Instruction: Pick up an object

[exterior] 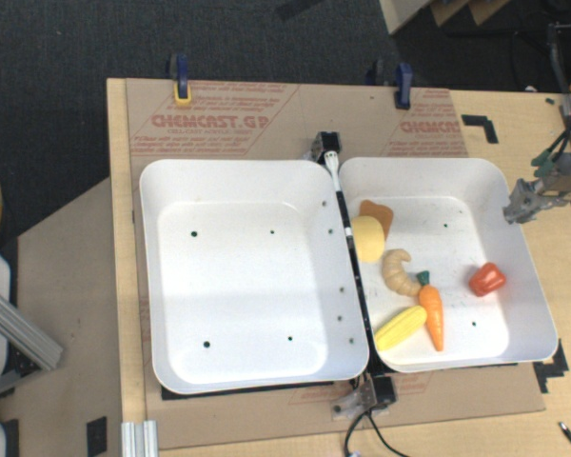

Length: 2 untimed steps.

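The right bin (495,184) holds several toy foods. An orange piece (381,214) and a pale yellow piece (367,239) lie against its left wall. Below them are a beige curled piece (396,270), an orange carrot (432,316) and a yellow oblong piece (400,328). A red pepper (487,279) sits alone toward the right side. My gripper (523,201) hangs over the bin's right rim near the top corner, up and to the right of the pepper, with nothing seen in it.
The left bin (171,188) lies beside the right one, and a black divider (344,227) runs between them. Both rest on a brown board (219,117) held by blue clamps (180,76) at the back. Cables (561,150) trail at the right edge.
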Motion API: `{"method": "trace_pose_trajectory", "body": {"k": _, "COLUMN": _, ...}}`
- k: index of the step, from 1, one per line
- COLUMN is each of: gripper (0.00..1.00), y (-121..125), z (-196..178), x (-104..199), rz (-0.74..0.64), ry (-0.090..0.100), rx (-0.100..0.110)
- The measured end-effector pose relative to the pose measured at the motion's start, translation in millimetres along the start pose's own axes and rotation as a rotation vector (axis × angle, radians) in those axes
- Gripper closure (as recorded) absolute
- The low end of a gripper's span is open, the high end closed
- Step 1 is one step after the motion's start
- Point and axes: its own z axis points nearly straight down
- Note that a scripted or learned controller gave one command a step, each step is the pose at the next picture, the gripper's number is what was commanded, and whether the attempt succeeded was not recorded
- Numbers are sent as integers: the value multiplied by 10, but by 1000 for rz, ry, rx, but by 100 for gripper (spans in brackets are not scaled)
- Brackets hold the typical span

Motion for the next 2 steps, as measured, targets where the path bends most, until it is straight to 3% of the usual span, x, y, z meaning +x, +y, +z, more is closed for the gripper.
{"method": "trace_pose_trajectory", "body": {"k": 1, "gripper": 100, "y": -52, "z": 577, "x": 712, "rz": -5, "ry": 6, "rx": 11}}
{"method": "trace_pose_trajectory", "body": {"k": 2, "gripper": 100, "y": 738, "z": -247, "x": 1324, "rz": -9, "ry": 2, "rx": -11}}
